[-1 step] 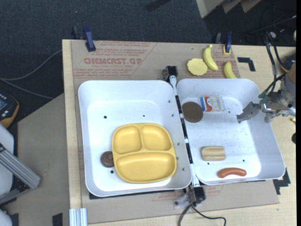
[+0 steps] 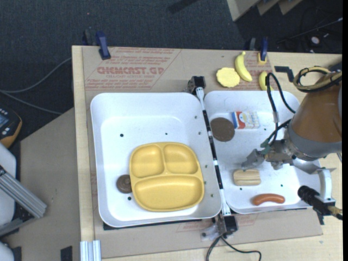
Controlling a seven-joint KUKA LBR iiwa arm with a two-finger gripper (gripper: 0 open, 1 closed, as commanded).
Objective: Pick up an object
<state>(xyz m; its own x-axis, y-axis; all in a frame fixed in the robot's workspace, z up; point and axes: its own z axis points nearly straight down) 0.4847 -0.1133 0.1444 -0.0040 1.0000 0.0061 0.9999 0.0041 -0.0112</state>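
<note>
The right bin (image 2: 283, 105) holds a tan bread-like piece (image 2: 246, 176), a red sausage (image 2: 268, 199), a brown disc (image 2: 222, 129) by the bin's left wall and a small white carton (image 2: 246, 119) lying flat. My gripper (image 2: 259, 156) hangs low over the middle of this bin, just above and to the right of the tan piece, with nothing seen in it. The grey arm (image 2: 318, 124) comes in from the right and hides part of the bin's right side.
The left bin (image 2: 109, 113) carries a yellow divided plate (image 2: 166, 175) and a small brown round piece (image 2: 124, 184) to its left. Behind the bins on the bench lie a banana (image 2: 243, 67) and a yellow round toy (image 2: 228, 77). Black cables run along the right bin's back.
</note>
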